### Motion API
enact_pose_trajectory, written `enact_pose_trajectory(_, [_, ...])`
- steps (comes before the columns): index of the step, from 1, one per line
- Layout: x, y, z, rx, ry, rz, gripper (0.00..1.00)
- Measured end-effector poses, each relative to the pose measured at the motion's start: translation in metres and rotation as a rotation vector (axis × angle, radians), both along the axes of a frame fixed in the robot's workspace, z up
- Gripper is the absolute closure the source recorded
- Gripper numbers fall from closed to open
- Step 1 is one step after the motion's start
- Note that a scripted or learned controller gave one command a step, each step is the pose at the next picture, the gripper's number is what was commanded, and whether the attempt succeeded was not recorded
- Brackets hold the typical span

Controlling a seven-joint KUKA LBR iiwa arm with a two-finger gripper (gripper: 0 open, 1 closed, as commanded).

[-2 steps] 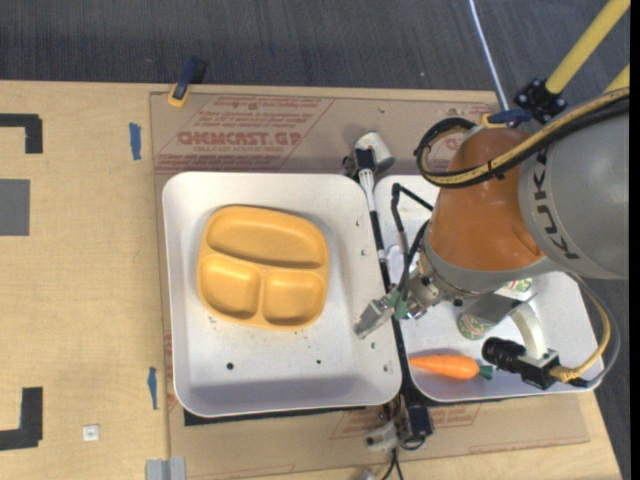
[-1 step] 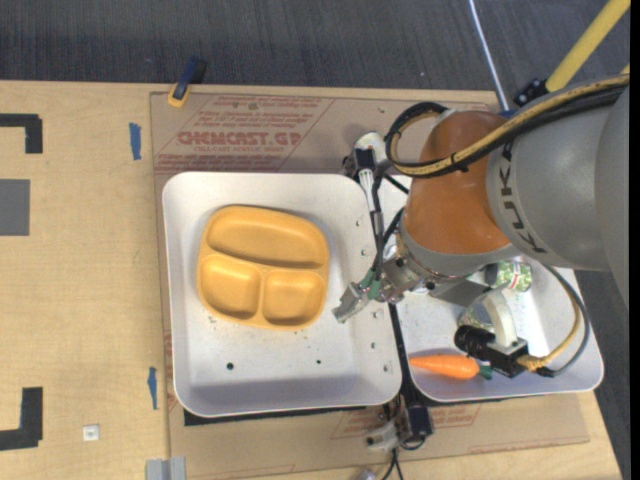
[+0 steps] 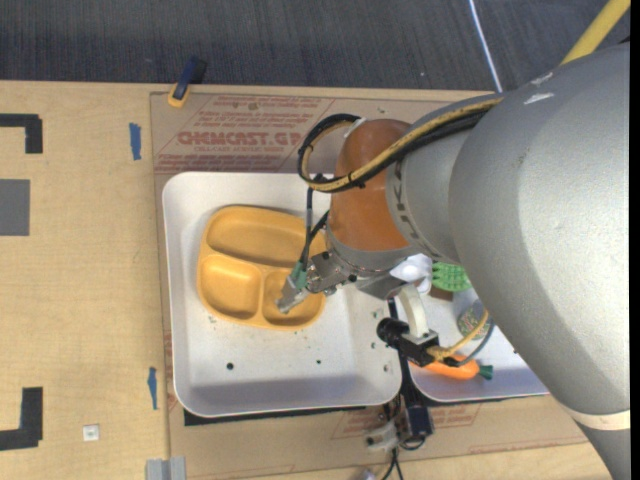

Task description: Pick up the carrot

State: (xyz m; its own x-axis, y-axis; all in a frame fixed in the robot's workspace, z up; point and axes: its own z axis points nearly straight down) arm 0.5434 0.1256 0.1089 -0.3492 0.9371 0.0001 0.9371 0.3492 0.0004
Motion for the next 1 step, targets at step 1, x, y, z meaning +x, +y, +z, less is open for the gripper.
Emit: enact_pose_trajectory(1, [-0.0001, -0.0017, 0.0085, -0.003, 0.000, -0.001, 1.00])
